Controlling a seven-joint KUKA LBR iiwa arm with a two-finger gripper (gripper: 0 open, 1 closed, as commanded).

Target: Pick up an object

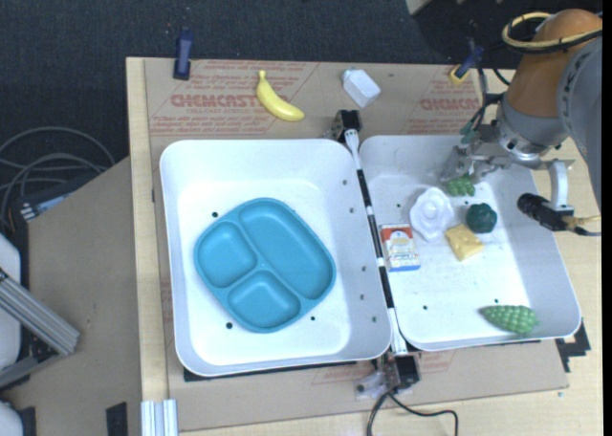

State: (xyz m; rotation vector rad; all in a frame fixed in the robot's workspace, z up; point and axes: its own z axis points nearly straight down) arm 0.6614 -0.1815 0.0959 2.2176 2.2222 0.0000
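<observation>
My gripper (466,168) hangs over the far end of the right bin (545,267), pointing down. Just below its tip lies a small light green object (462,186); I cannot tell whether they touch. Nearby in the same bin are a white crumpled object (432,212), a dark green round piece (481,218) and a yellow block (465,244). A red and white small box (400,248) lies by the bin's left wall. At the near right corner rests a green bumpy object (510,317).
The left bin (191,176) holds a blue divided plate (265,263). On the bench behind the bins lie a yellow banana (276,101), a white block (360,88) and a blue clip (183,54).
</observation>
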